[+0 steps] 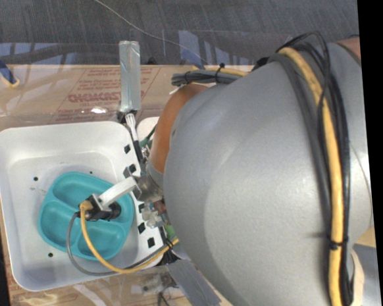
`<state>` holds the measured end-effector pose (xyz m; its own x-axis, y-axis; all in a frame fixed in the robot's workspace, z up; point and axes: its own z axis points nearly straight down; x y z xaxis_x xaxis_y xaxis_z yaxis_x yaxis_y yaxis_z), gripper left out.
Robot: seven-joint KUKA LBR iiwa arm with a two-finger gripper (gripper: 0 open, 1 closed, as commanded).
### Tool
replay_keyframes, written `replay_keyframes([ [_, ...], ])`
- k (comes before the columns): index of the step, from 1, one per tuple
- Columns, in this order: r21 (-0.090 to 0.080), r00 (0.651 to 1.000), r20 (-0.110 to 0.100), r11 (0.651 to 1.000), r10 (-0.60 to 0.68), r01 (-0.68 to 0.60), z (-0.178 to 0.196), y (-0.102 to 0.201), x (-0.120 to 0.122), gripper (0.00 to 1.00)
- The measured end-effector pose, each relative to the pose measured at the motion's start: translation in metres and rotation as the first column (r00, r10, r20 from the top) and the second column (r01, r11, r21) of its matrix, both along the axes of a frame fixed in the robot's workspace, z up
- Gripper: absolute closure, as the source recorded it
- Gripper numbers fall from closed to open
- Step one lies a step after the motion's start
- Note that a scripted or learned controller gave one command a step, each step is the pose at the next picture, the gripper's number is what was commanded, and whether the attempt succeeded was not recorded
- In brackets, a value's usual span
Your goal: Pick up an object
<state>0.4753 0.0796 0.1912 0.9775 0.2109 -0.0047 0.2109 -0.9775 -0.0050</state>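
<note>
The thing to lift is a teal dish (61, 215), and it looks like moulded plastic: probably light, stiff enough to keep its shape under a pinch, and smooth enough to slip if caught on a sloping face. Its raised rim, or the ridge between its hollows, seems the best place to take hold, since the broad floor offers nothing to close on. It is likely not fragile, though a grip on one edge may tip it as it rises. The dish is a rounded, lobed form in even turquoise with shallow compartments and a soft sheen. It lies flat on the floor of the left bin (10, 196), about midway between the bin's left and right walls and nearer the bin's front edge than its back. The gripper (143, 189) sits at the bin's right wall, just beside the dish, under the bulk of the grey arm (267, 189). Whether it is open or closed I cannot tell.
</note>
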Motion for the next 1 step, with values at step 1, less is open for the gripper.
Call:
replay_keyframes([
  [1, 0.0, 1.0, 0.0, 1.0, -0.002, 0.002, -0.0757, 0.0214, -0.0001, 1.0],
])
